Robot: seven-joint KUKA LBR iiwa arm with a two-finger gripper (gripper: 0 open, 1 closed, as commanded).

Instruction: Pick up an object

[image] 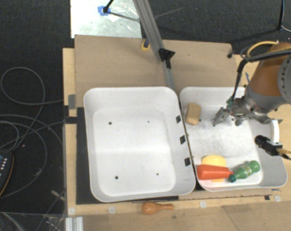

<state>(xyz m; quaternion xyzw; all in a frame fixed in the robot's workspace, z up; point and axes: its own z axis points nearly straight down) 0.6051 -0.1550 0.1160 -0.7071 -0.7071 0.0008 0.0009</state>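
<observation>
text: none legible | labels: none | numbers: none

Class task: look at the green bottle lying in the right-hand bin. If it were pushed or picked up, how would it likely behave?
The green bottle lies on its side and looks rounded, so a push would probably roll it. It seems small, rigid plastic, likely light. It touches the orange carrot-like toy, which may shift with it.

2 white bins (136,96) — tan block (193,113), yellow fruit (214,160), orange carrot (212,172), green bottle (244,171).
</observation>
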